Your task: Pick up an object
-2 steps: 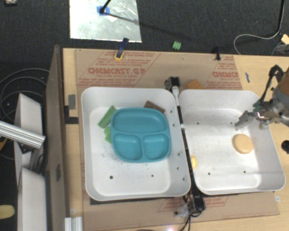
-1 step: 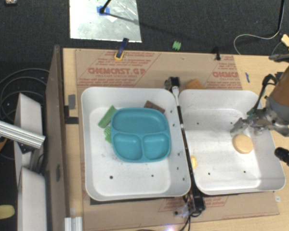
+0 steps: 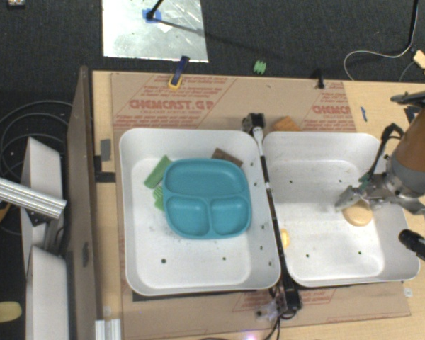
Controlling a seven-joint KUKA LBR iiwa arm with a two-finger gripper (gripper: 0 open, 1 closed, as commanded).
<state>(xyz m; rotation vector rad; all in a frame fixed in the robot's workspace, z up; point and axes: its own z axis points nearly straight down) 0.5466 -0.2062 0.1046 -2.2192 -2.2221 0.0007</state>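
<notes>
The gripper sits low, touching the tan lump to grab it; I can't tell its grip.

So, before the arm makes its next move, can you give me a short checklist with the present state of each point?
1. Tool is over the right bin: ok.
2. A target is close: the tan rounded object lies just beside the tool in the right bin: ok.
3. Object is between the fingers: cannot tell, the view is too small and the wrist covers part of it.
4. Space around the target: ok, nothing else lies close to it; a small yellow piece sits far off at the bin's left wall.
5. Left bin things are out of the way: ok, the blue divided tray and green pieces stay there.
</notes>
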